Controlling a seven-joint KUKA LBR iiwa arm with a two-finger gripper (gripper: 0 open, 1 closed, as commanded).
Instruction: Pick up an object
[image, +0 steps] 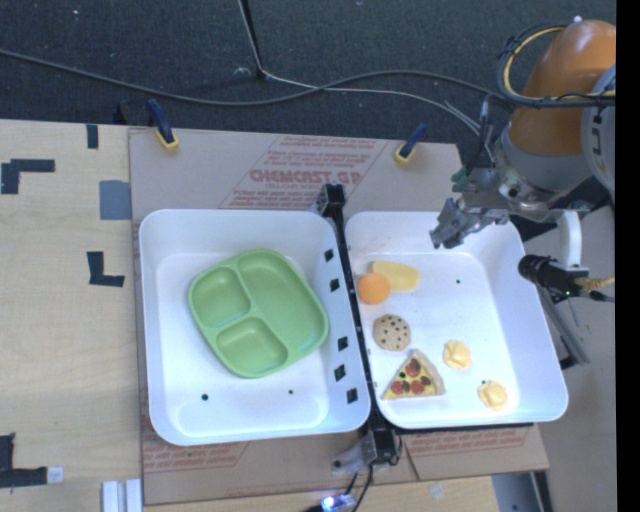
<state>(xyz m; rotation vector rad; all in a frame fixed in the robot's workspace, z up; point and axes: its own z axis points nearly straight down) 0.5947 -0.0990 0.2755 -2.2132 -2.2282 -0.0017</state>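
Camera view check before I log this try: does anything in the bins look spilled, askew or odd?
Nothing stands out. The green tray lies flat in the left bin, turned askew to its walls. The toy foods lie apart in the right bin; only the orange ball touches the yellow piece.

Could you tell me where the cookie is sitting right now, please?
The cookie lies in the right bin, near its left wall, just below the orange ball and above the pizza slice.

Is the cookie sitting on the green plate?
No, the cookie lies in the right bin next to the pizza slice, while the green plate is in the left bin.
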